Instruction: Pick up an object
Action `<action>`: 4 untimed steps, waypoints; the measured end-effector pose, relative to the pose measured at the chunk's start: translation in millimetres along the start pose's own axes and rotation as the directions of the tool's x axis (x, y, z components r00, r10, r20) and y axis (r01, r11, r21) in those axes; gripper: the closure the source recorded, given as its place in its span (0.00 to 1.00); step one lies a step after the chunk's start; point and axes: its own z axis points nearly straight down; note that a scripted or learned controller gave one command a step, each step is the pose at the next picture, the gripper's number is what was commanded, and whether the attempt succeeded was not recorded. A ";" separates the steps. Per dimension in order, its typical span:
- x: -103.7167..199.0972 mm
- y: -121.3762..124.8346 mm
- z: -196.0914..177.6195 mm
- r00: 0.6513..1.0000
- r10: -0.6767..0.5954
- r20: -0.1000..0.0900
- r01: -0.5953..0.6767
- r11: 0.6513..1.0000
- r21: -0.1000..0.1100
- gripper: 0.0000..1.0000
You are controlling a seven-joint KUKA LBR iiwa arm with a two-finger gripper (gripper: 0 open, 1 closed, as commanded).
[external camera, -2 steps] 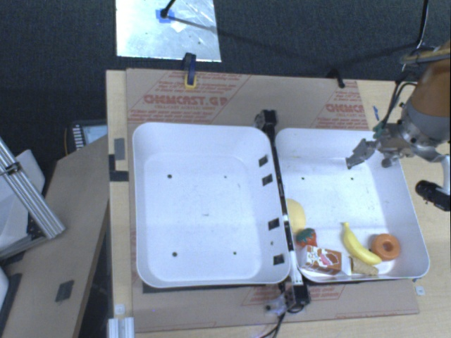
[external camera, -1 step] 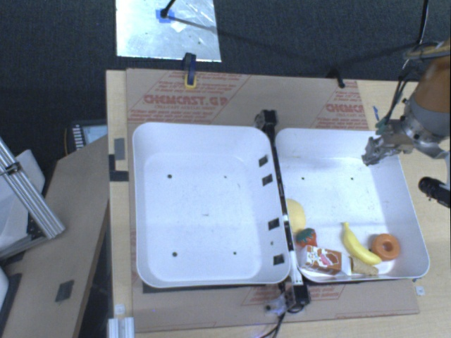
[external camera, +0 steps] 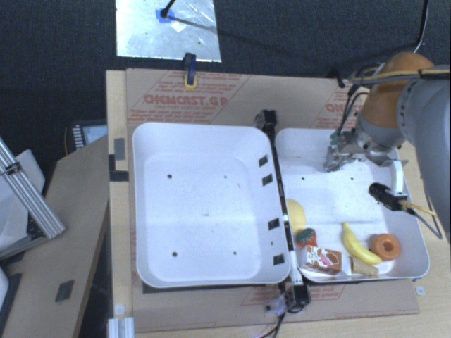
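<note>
The grey robot arm's two-finger gripper (external camera: 335, 159) hangs low over the back of the right shallow white bin (external camera: 317, 196) — open or closed, I cannot tell. The toys lie well apart from it at the front: a yellow banana (external camera: 358, 243), an orange ring (external camera: 385, 246), and a small printed box (external camera: 323, 259).

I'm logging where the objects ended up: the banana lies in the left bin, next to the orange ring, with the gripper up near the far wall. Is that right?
Not quite. The camera view shows the banana in the right bin, not the left one. The rest holds: it lies next to the orange ring, and the gripper is up near the far wall.
</note>
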 end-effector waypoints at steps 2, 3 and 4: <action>64.8 -2.2 0.5 1.000 0.001 -0.001 -0.001 1.000 0.004 1.00; 137.1 -34.2 -106.6 1.000 -0.002 -0.003 0.002 1.000 -0.007 1.00; 132.2 -33.9 -111.0 1.000 0.003 0.000 -0.003 1.000 -0.003 1.00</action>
